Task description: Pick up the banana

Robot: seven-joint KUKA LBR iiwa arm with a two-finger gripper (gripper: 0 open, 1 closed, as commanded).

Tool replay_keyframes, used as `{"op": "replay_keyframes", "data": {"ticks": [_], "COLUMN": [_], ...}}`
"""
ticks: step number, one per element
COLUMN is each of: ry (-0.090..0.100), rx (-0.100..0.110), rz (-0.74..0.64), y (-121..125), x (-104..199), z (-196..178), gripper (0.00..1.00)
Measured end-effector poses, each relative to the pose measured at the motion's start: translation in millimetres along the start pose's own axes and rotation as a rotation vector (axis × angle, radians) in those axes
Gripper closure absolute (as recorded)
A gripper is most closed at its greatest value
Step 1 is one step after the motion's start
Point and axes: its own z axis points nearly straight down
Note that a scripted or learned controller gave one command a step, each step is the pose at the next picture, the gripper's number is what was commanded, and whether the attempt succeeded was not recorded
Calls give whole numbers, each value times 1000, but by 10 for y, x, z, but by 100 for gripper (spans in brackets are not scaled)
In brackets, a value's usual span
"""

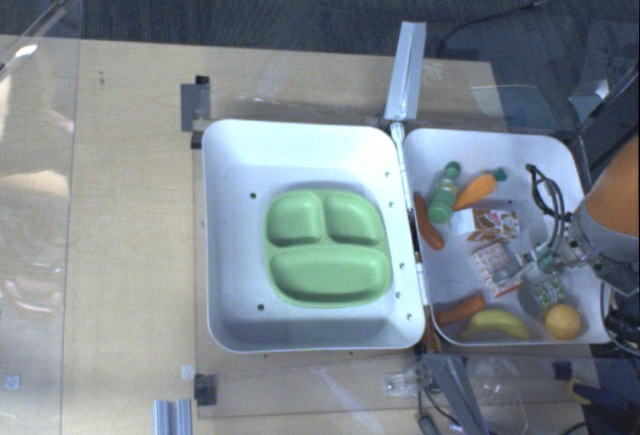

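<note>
Camera view, from big to small: pale wooden worktop (110, 223), left bin (230, 313) holding a green divided tray (327, 246), right bin (440, 145) crowded with small toy foods, banana (497, 324) lying flat along its near wall between an orange-red piece (461, 308) and a yellow lemon (563, 321). Gripper (548, 258) low over the bin's right part, just above the banana, grip state impossible to tell. Probably light, stiff, smooth and curved; best pinched across the thick middle, narrow way.
</note>
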Motion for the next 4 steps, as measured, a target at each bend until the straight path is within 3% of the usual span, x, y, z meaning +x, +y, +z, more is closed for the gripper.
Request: {"op": "replay_keyframes", "data": {"ticks": [1,2,3,4], "ry": [-4,-4,5,4], "rx": [-9,-9,13,14], "rz": [-4,-4,-33,142], "y": [43,43,-51,-49], "x": [1,0,3,6], "z": [-119,-121,-297,-357], "gripper": [100,0,0,0]}}
